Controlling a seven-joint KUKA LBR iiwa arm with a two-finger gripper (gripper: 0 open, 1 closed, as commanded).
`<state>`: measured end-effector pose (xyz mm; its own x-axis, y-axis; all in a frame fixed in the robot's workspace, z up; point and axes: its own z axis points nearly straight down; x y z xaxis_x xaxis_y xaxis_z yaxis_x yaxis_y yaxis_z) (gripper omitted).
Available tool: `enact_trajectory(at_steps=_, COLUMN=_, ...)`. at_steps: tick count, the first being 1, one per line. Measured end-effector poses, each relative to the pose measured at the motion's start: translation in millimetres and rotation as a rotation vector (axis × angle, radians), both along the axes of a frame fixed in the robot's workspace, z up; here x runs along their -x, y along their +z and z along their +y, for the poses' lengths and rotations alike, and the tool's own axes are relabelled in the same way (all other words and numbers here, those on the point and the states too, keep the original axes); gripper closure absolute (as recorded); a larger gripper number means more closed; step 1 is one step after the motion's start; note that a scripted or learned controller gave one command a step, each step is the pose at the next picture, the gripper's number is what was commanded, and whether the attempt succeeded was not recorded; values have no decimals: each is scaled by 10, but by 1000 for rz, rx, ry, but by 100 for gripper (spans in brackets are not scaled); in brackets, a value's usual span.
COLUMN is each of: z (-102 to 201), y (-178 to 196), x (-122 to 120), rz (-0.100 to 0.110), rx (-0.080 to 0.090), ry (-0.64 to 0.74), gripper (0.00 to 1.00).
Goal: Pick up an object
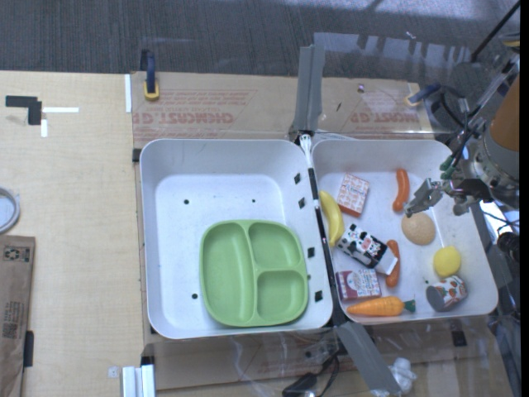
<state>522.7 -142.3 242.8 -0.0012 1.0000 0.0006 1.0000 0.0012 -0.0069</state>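
Nearest us, the carrot (377, 307) lies at six o'clock in the right bin (488, 304). Our gripper (442, 197) hovers with jaws spread at three o'clock, just above the tan egg (419, 228); we should descend straight, centred, before closing.

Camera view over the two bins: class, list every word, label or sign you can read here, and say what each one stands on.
"CHEMCAST GP", upside down in red, on the brown backing sheet behind the left bin; repeated on the right sheet.
Recycling symbol on the brown paper bag at the left edge; its small print is unreadable.
Red cracker box, cow-patterned carton and red-and-white carton: print too small and blurred to read.
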Motion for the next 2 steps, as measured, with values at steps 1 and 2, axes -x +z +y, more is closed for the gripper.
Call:
enact_trajectory(at_steps=1, z=-429, y=-1051, x=-280, rz=-1, rx=1, ry=-142, gripper=0)
enact_trajectory(at_steps=2, z=-295, y=-1537, x=-935, rz=-2, rx=3, ry=-314, gripper=0)
